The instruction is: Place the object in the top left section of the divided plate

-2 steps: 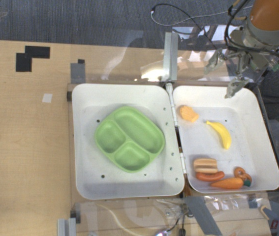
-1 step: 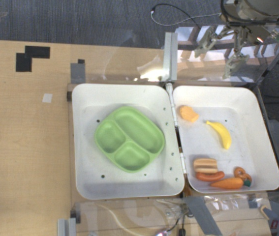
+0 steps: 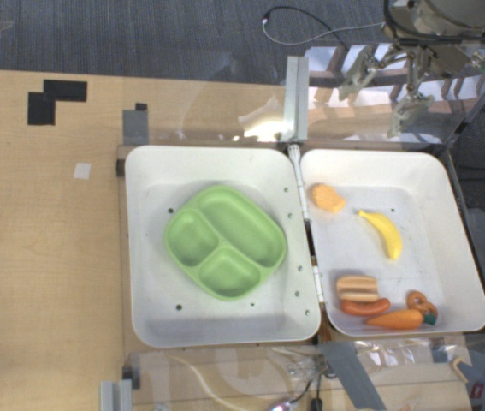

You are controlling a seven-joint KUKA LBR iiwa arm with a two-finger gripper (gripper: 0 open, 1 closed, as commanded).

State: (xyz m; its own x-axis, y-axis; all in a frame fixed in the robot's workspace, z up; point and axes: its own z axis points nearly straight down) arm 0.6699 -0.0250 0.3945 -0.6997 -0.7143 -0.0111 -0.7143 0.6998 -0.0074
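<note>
The gripper is hanging high at the far right corner of the scene, above the back edge of the right bin, and its two fingers are standing spread apart with nothing between them. Below the gripper and toward me, inside that bin, the toy foods are lying loose: a small orange lump is sitting nearest to it, just beside the wall that divides the bins, and a banana is lying a little further down, at a slant. Well below the gripper, along the bin's near edge, a hot dog bun is resting against a red sausage, with a carrot just beside them and a small orange-and-red piece touching the carrot's end. Down and to the left of the gripper, well apart from it, the green divided plate is sitting turned at an angle in the middle of the left bin, on the wooden counter.
</note>
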